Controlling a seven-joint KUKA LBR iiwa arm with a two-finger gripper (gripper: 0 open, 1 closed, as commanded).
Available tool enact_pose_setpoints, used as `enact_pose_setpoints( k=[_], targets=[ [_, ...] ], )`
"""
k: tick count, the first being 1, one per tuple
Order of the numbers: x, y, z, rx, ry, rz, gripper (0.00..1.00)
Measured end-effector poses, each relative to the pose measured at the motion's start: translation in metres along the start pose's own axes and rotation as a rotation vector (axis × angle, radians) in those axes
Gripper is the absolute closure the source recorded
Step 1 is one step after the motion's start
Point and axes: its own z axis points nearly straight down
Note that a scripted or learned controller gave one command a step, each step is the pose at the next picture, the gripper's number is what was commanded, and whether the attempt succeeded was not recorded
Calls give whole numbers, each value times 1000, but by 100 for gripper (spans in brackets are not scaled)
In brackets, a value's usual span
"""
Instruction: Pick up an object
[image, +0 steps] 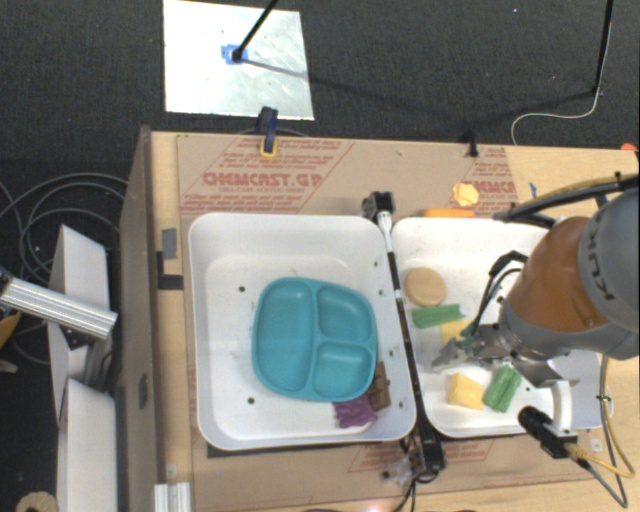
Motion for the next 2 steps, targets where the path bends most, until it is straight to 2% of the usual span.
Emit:
enact_pose_setpoints(
  k=[1,2],
  targets=[
    [-54,65,-88,-16,-7,-3,0],
    [-4,34,-46,1,2,-7,0]
  ],
)
